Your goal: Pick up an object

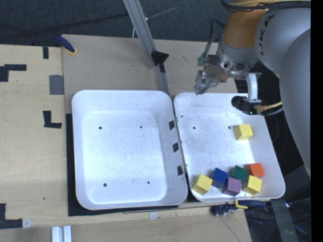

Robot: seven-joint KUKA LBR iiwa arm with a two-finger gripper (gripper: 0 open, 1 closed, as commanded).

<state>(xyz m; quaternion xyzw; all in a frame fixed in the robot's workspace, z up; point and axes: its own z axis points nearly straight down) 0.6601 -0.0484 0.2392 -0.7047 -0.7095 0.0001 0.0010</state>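
While the gripper hangs over the far rim of the right bin, near that bin's far left corner, nothing lies under it or between its tips, so it carries nothing; whether it is apart or together I cannot tell, because it looks too small and dark. All the cubes lie toward the near side of this bin from the gripper. The nearest one is a lone yellow cube, which sits by the bin's right wall, about the middle of its length, well apart from the others. The rest make a tight cluster in the near right corner of the bin: a yellow cube, a blue cube, a purple cube, a green cube, an orange cube and one more yellow cube, several of them touching. I judge the lone cube the easier target, because it has free space on all sides. The move then goes from the gripper toward the near side and to the right wall. These cubes have no long axis, so turning the wrist matters little.
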